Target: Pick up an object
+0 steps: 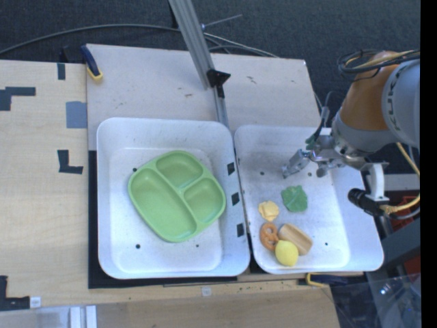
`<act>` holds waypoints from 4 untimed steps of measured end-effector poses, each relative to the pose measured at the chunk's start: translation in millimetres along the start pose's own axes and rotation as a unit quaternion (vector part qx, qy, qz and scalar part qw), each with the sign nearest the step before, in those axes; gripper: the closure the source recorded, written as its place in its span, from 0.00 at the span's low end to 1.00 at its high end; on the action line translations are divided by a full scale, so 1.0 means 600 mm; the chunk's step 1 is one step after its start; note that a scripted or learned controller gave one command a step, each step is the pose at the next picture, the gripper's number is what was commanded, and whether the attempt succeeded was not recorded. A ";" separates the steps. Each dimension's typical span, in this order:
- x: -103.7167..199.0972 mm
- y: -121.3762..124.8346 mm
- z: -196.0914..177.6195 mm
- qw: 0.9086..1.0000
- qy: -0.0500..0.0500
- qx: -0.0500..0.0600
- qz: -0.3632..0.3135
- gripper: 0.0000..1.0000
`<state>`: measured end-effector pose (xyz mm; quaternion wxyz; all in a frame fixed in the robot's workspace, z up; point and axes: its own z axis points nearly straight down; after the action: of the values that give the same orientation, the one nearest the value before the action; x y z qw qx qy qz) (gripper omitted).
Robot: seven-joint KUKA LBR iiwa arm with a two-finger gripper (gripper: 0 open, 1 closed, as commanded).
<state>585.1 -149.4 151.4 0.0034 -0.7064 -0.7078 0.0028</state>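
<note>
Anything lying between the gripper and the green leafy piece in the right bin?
Nothing: in the camera view, bare white bin floor separates the gripper from the green leafy piece just below it.

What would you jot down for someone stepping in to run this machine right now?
Gripper: low in the right bin, over bare floor, nothing between its fingers; open or shut is unclear.
Things: green leafy piece just below the gripper; small yellow piece, orange pretzel-like ring, tan block and lemon clustered near the front. Green divided plate sits in the left bin.
Done: no pick so far.
Left: grasp and lift one item.
</note>
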 end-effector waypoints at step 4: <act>-0.012 -0.005 -0.100 1.000 -0.001 -0.006 0.001 1.00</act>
<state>582.7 -156.4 211.8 -0.0018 -0.7068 -0.7074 -0.0007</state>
